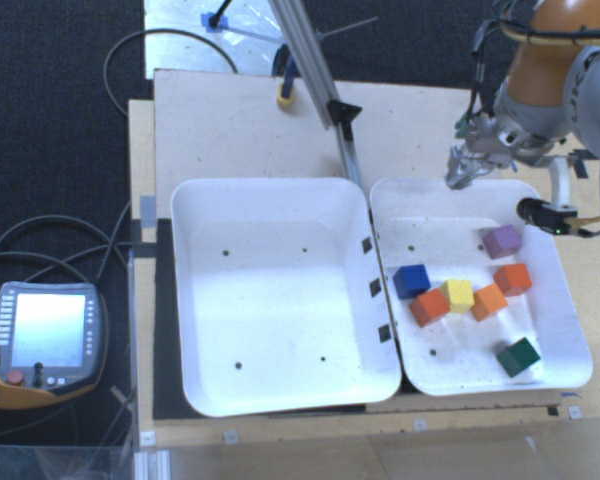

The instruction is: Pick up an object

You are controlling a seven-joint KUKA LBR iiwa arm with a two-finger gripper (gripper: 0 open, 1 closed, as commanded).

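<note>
Several small blocks lie in the right bin [570, 353]: a purple one [501, 240], a blue one [411, 281], a yellow one [459, 294], three orange ones [430, 306] [489, 300] [513, 278] and a green one [518, 356]. My gripper [462, 174] hangs over the far rim of the right bin, up and left of the purple block. Nothing shows between its fingertips, and it is too small in the view to read its state.
The left bin [195, 368] stands beside the right one. A slanted metal pole [305, 43] crosses the back of the bench down to the gap between the bins. A teach pendant [42, 343] with cables lies off the bench at the left.
</note>
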